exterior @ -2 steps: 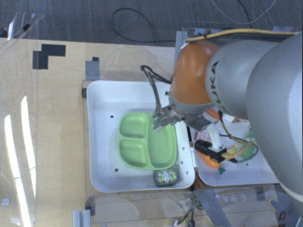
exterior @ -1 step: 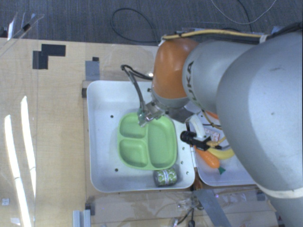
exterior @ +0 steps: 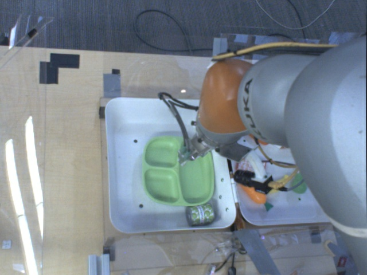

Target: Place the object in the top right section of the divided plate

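Green three-section plastic plate (exterior: 172, 179) looks bare; near frame centre the hand (exterior: 189, 153) hovers over it, grip unreadable. Placement seems unfinished.

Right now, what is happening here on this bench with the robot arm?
A grey KUKA arm reaches over the left white bin, where a green divided plate lies. Its gripper sits above the plate's upper edge, near the divider. A small green can lies on its side in the bin, just below the plate. The right bin holds several items, one of them orange. The plate's sections look bare.
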You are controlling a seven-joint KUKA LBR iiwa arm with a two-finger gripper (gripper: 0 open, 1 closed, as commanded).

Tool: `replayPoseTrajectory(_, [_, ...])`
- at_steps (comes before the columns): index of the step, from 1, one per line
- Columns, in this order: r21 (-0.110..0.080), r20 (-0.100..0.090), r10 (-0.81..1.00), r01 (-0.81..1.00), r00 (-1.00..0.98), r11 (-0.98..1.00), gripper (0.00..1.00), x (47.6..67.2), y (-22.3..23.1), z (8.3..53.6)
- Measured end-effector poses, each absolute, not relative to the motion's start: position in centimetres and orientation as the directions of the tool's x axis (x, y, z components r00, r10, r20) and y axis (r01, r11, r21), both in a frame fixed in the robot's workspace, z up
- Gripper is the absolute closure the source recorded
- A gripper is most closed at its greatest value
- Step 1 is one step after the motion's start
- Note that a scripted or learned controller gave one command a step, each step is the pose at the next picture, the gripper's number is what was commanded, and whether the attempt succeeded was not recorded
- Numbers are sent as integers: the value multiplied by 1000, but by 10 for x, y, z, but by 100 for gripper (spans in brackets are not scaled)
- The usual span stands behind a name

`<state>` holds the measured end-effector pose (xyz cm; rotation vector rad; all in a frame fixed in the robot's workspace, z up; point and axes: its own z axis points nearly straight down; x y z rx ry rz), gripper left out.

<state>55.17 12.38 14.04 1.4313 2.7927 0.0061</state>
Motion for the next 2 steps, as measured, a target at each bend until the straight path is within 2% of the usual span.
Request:
replayPoseTrajectory(1, [6, -2, 875, 875, -484, 484, 100, 603, 85, 187])
replayPoseTrajectory(2, [5, -3, 717, 717, -697, 697, 100, 554, 86, 186])
